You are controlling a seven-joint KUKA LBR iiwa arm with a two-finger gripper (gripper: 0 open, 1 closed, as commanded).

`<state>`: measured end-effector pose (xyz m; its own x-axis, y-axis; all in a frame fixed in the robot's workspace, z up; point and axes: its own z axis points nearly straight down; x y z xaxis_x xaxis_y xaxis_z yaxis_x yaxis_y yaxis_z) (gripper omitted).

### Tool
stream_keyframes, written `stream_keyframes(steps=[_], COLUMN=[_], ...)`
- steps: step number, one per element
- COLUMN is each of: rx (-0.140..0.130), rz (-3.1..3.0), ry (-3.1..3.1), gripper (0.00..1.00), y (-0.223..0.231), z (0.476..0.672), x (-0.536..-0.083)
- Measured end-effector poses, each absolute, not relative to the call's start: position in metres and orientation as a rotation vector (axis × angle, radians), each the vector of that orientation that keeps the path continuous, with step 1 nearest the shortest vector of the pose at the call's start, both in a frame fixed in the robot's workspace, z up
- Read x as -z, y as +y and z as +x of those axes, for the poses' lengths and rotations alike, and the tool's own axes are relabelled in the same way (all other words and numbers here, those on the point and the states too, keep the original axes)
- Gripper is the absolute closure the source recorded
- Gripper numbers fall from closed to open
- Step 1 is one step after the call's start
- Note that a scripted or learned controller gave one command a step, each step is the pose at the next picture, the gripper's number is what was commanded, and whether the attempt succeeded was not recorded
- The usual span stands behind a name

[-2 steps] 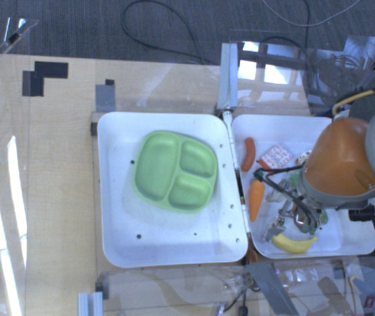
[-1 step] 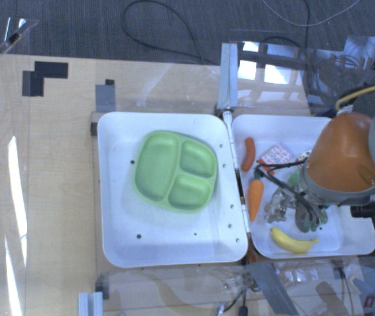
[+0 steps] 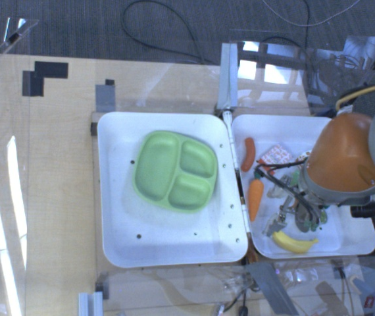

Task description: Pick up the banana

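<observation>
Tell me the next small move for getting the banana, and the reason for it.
Probably a short drop toward the near wall of the right bin. The gripper hangs just above the banana, which lies flat by that wall with nothing between the fingers, and the carrot sits off to the side.

Yellow banana, orange carrot, green divided plate, white bins.

One camera, fixed high above bench, looking down at slant. Far enough to see both white bins whole: left bin, right bin. Dark floor along top edge. Arm comes in from right edge.
</observation>
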<state>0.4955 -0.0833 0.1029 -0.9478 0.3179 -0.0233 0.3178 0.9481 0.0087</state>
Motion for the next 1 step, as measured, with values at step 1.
stream_keyframes(steps=[1], rx=[-0.004], rz=[0.642], ry=[3.068], gripper=[0.00], y=[-0.0886], z=[0.5098], x=[-0.0892])
